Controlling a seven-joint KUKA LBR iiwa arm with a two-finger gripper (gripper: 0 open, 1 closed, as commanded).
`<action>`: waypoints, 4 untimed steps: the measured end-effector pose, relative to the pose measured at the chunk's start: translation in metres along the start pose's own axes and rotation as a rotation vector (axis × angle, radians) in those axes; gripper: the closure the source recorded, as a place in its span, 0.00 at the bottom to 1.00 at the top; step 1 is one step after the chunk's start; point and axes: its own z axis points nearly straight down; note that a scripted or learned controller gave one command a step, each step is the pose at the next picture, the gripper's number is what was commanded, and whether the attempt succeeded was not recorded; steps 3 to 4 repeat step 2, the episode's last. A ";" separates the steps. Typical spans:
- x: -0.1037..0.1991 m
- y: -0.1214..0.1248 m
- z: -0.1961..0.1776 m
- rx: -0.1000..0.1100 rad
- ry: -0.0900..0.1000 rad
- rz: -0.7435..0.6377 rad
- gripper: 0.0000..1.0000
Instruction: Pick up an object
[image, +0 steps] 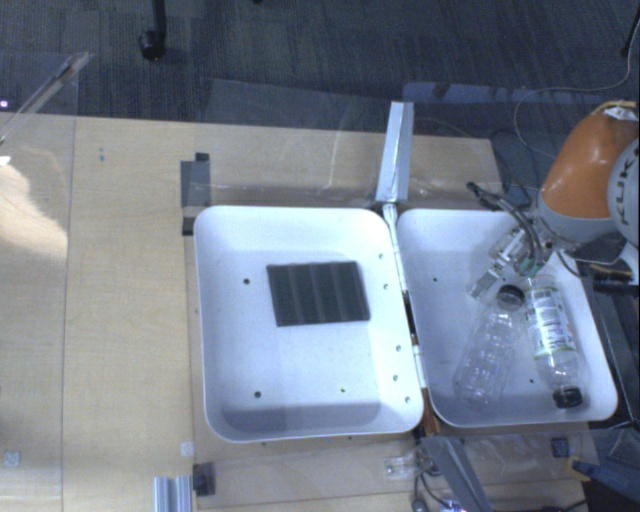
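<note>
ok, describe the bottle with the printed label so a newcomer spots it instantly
Look in the right bin, under the arm's gripper. Two clear plastic bottles lie there side by side; take the labelled bottle nearest the bin's right wall. It has a white printed label and a dark cap; the bare bottle has no label.

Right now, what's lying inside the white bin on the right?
Two clear plastic bottles lie in the right bin: a bare one and one with a label and dark cap. The hand hangs over their upper ends, hiding the bin floor beneath it.
</note>
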 end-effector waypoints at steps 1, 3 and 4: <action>-0.017 0.012 -0.002 0.007 0.014 0.137 0.00; 0.008 -0.030 -0.012 0.001 0.002 0.105 0.00; 0.008 -0.030 -0.012 0.001 0.002 0.105 0.00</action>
